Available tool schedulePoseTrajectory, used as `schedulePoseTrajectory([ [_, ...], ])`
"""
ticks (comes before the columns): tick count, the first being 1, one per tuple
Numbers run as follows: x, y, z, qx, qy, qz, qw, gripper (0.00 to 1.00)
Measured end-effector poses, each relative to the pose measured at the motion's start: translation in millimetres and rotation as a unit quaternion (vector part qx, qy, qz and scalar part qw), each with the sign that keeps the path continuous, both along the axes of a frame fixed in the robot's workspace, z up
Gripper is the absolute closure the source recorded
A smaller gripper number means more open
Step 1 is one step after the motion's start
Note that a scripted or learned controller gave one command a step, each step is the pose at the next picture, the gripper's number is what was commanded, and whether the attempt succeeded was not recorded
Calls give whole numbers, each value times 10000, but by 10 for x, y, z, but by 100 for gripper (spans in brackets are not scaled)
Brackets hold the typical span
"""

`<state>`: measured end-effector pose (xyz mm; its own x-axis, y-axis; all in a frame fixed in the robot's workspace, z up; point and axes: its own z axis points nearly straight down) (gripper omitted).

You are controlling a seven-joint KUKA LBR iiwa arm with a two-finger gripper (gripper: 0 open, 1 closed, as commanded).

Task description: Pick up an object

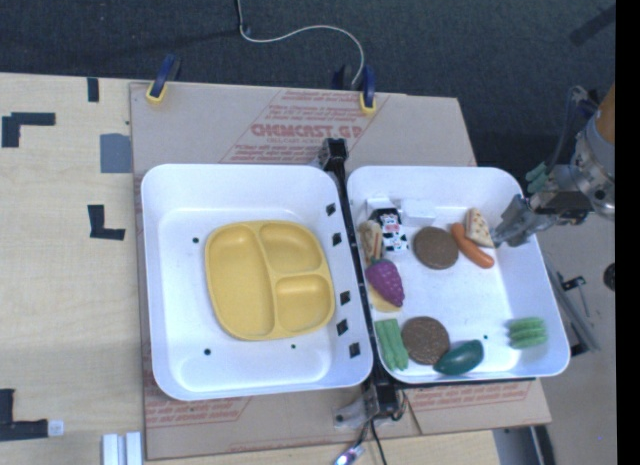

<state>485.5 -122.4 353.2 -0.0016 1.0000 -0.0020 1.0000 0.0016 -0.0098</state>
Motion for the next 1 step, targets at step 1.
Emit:
schedulePoseTrajectory([
  [1,-37,700,-1136,28,38,17,10000,100],
])
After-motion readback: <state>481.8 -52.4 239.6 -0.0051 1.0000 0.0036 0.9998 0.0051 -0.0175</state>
